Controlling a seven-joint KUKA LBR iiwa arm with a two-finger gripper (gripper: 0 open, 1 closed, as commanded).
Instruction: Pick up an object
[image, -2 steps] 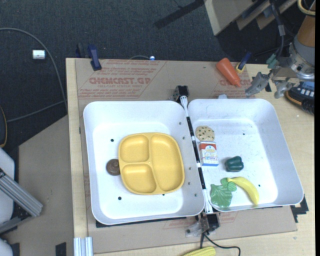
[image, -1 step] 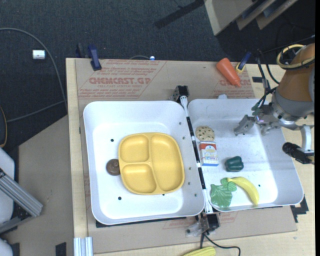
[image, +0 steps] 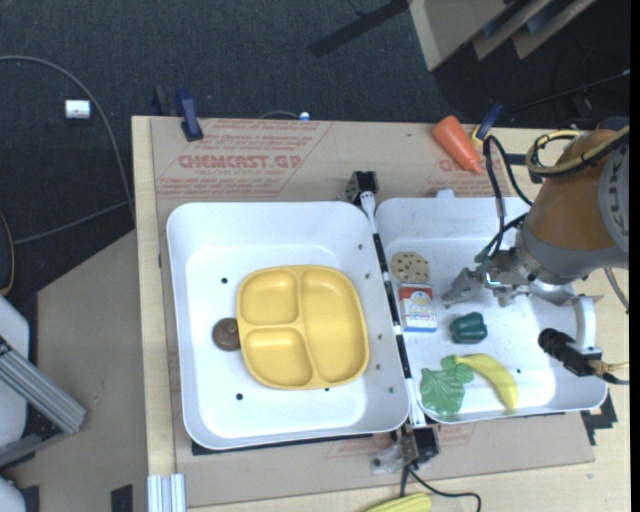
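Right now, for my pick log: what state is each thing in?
yellow plate: right way up, left bin.
brown disc: flat, at plate's left.
cookie: flat, right bin.
carton: lying flat.
green pepper: loose, ungrasped.
banana: unpeeled, lying.
green leaf: flat.
gripper: over right bin.

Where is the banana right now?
In the camera view the banana lies near the bottom edge of the right bin, beside the green leaf and just below the pepper.

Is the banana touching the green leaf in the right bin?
Touching. The camera view shows the banana with its left end lying against the green leaf at its top edge, no white between them.
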